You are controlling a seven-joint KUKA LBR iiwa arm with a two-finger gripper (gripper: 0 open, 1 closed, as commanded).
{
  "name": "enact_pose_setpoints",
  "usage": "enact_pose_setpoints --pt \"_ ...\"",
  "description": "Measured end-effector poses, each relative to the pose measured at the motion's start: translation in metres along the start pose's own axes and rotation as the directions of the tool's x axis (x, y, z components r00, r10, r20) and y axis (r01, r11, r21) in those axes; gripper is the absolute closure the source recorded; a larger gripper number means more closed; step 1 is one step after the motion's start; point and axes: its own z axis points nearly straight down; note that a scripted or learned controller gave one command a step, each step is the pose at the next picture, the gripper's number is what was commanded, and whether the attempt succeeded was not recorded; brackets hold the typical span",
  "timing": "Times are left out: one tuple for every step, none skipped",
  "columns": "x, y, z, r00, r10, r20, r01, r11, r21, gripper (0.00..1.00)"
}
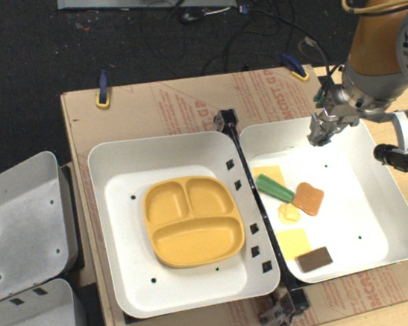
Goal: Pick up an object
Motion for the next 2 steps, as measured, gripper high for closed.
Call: enact_pose_setpoints --pt "-0.007 0.010 -0.054 1.000 0.000 0.001 0.000 1.000 0.000 1.00" --pt "0.038 0.011 -0.050 1.000 -0.004 -0.002 0.004 1.000 0.008 1.00"
